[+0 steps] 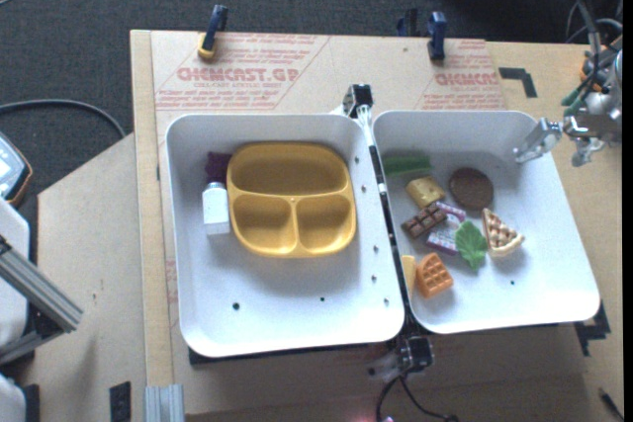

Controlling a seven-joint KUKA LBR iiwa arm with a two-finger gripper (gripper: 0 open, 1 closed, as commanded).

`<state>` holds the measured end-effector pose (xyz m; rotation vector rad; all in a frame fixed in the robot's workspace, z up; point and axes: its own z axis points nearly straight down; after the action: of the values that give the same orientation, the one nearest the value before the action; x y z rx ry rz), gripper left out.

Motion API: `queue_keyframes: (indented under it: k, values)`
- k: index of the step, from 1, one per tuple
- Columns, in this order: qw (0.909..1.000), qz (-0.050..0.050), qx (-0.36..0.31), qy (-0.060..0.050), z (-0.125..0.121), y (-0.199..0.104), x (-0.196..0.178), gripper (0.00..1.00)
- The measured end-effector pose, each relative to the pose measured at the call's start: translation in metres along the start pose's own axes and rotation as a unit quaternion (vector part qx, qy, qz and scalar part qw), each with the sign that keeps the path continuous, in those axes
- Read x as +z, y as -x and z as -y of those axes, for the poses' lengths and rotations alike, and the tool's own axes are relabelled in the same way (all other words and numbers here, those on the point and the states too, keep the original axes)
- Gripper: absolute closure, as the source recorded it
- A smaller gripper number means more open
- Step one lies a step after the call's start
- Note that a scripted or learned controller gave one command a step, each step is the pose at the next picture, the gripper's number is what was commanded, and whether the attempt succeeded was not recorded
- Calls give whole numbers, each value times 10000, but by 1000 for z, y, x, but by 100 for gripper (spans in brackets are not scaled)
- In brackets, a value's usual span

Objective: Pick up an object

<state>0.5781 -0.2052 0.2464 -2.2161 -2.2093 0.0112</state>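
On the far left, in the left bin (188, 301), a small white bottle (216, 210) stands against the left edge of a yellow divided plate (291, 198), with a dark purple item (218, 163) tucked just behind the bottle at the plate's upper left corner. The plate has one long compartment at the back and two smaller ones at the front.

Across the divider, the right bin (554, 282) holds a cluster of toy foods. A green piece (406, 164) lies near the back left. Below it sits a yellow chunk (426, 190), then a brown chocolate bar (422, 221) touching a purple-wrapped piece (445, 239). At the front left, an orange waffle (433, 275) rests beside a thin yellow wedge (408, 269). A round brown cookie (471, 187) lies further back, and a green leaf (471, 243) overlaps the purple piece, just beside a pizza slice (501, 234).

My gripper (532, 143) hangs over the back right corner of the right bin, well apart from the food cluster, with nothing between its fingers. Whether they are spread or pressed together I cannot tell; they are too small and blurred.
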Motion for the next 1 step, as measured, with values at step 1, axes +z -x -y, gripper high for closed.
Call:
queue_keyframes:
  k: [1]
  values:
    - [10000, 16, -15, 65, -2, 0, -7, 0]
